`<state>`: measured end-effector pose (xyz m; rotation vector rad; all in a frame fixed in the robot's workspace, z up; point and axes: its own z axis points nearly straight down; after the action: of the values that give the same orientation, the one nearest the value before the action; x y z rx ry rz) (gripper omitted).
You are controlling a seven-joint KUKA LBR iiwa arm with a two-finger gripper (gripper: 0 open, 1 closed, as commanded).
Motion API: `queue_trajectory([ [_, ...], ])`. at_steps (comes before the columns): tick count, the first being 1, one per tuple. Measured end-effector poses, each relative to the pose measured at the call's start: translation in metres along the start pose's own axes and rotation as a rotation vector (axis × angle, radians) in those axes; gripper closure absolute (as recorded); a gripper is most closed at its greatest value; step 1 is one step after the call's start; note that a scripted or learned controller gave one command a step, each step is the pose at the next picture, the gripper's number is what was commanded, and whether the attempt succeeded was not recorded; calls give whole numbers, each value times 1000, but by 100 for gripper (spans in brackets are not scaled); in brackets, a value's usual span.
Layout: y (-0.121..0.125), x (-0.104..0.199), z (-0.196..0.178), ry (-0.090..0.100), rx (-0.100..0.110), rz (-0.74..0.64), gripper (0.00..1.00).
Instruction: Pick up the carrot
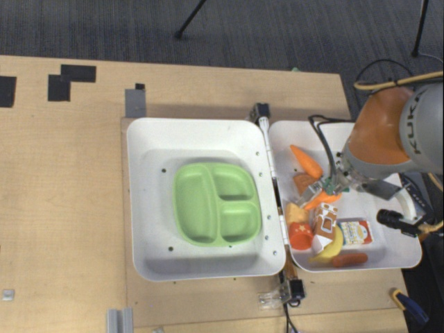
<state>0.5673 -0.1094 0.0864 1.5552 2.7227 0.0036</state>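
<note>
We judge the reach not yet finished: our hand [331, 186] hangs low in the right bin [409, 259], and we cannot tell how it is set. Below it lie a yellow banana [331, 245], a glossy red tomato [300, 236] and a printed packet [352, 232]. The carrot [306, 160], smooth, tapered and orange, lies just beyond the hand, toward the far wall. Next we must centre over it. Farther left sits the matte green divided plate [216, 203].

The grey arm [388, 134] is reaching in from the right, its gripper [331, 186] angling down and leftward.
</note>
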Motion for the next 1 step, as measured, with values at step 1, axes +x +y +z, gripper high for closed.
queue_trajectory([
  [1,21,7,0,1,0,80,0],
])
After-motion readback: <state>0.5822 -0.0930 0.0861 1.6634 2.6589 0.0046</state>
